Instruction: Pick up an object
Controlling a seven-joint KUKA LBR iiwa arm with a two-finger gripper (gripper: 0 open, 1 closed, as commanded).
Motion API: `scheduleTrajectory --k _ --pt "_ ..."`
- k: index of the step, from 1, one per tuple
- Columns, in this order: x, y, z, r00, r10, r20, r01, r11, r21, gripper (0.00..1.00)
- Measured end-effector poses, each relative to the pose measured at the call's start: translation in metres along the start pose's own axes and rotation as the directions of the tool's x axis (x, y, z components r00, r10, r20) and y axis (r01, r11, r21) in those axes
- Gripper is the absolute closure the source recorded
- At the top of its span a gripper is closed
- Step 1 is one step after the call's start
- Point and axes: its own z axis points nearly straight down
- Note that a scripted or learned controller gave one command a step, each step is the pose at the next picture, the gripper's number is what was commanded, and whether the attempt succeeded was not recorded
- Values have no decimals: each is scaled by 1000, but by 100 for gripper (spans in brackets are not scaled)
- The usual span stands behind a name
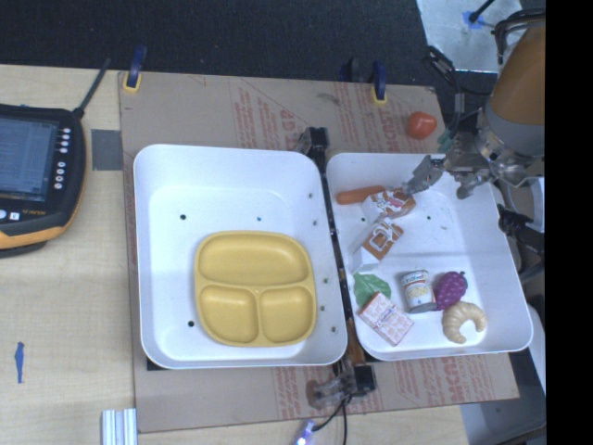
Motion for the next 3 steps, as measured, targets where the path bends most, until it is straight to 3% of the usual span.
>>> scheduleTrajectory --k 1,2,3 --pt "35 7 134 1000 -1 1 1 1000 2 0" --pt "23 44 135 1000 10 -10 -9 999 46 0" --pt "-7 -5 133 1000 0 1 0 1000 0 0"
